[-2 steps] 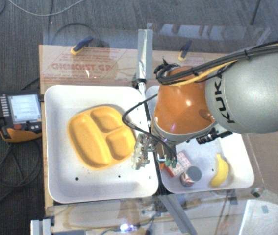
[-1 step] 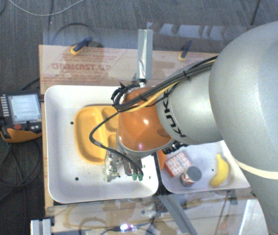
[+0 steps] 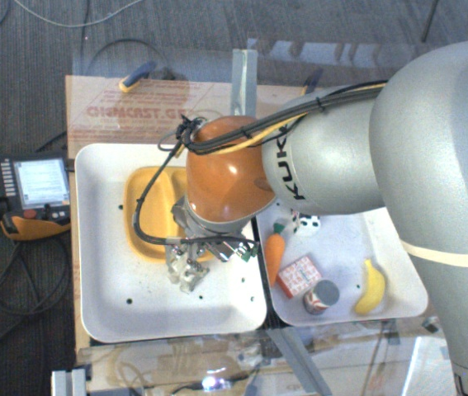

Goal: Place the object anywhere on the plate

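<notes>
Gripper over the left bin, objects waiting in the right

While the grey arm [image 3: 366,147] stretched in from the right and covered much of the worktop, its orange band [image 3: 225,172] sat over the far part of the left bin [image 3: 110,304]. Under that band lay the yellow plate [image 3: 147,213], partly hidden by the wrist. The gripper [image 3: 186,269] hung just past the plate's near edge, over the bare white floor of the left bin; whether it was spread or closed could not be told from this angle, and nothing could be seen in it.

All loose objects lay in the right bin [image 3: 399,304], apart from the gripper and across the wall between the bins. A carrot [image 3: 275,254] stood nearest that wall. Beside it sat a red box [image 3: 298,275], then a small can [image 3: 323,295], and furthest right a banana [image 3: 371,287]. A black-and-white die [image 3: 306,221] rested further back, near the arm.
</notes>
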Controlling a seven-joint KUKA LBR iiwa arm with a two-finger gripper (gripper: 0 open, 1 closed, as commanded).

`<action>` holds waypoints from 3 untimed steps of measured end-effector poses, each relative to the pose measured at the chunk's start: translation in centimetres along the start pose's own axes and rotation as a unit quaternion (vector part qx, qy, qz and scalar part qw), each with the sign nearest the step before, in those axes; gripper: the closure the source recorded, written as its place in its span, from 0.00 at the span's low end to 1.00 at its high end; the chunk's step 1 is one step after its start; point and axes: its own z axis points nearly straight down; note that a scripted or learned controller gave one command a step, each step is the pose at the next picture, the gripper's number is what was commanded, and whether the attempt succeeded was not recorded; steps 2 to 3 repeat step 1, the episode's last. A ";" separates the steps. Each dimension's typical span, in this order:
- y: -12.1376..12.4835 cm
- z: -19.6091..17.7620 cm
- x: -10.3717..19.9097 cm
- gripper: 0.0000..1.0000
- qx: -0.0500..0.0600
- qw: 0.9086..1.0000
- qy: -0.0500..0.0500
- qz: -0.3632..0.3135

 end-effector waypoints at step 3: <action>-0.4 -1.3 -2.0 1.00 -0.008 0.991 0.012 -0.132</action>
